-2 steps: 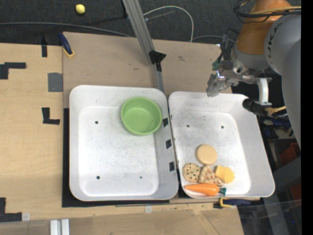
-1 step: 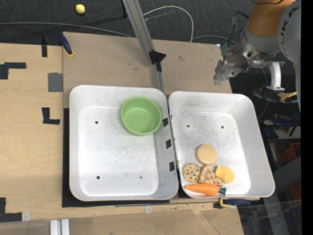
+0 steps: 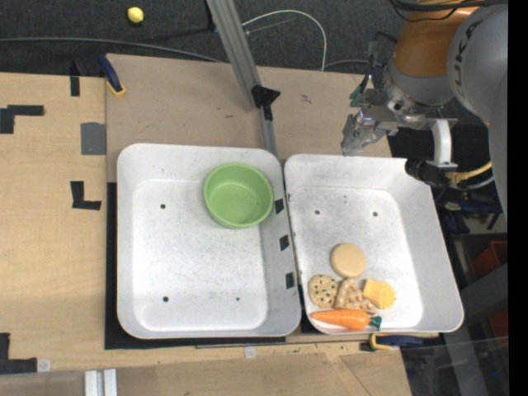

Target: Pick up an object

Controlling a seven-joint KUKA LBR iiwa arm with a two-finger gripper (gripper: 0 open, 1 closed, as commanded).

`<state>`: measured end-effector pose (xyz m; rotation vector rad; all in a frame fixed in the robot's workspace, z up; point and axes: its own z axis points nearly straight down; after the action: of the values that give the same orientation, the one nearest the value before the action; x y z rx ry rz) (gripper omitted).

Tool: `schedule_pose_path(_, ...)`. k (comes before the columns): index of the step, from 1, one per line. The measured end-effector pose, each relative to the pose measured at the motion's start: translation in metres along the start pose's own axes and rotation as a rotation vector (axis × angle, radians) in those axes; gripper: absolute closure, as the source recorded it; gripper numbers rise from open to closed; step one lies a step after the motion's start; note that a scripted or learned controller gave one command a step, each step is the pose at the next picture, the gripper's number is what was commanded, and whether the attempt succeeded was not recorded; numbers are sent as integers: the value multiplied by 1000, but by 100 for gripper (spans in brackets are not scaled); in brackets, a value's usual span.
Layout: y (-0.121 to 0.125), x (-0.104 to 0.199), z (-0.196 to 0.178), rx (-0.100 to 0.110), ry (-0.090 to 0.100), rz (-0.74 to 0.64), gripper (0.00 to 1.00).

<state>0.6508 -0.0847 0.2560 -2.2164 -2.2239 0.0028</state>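
Claw (image 3: 356,141): I see it above the right bin's (image 3: 429,221) far rim; I cannot tell its grip state.
Targets: biscuit (image 3: 348,261), cookie (image 3: 322,289), cheese (image 3: 379,293), carrot (image 3: 340,319), clustered at that bin's near edge.
Green bowl (image 3: 238,194): left bin (image 3: 148,246).

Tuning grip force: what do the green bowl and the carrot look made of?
Green bowl: probably hard plastic, since its colour is even and the rim is smooth with a slight sheen. Carrot: looks like a moulded plastic toy, uniform orange with a glossy surface and a small green tip. Rubber can't be ruled out.
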Motion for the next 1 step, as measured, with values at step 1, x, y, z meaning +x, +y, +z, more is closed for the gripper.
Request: schedule_pose_path(1, -20, 54, -3, 0, 2, -3, 100)
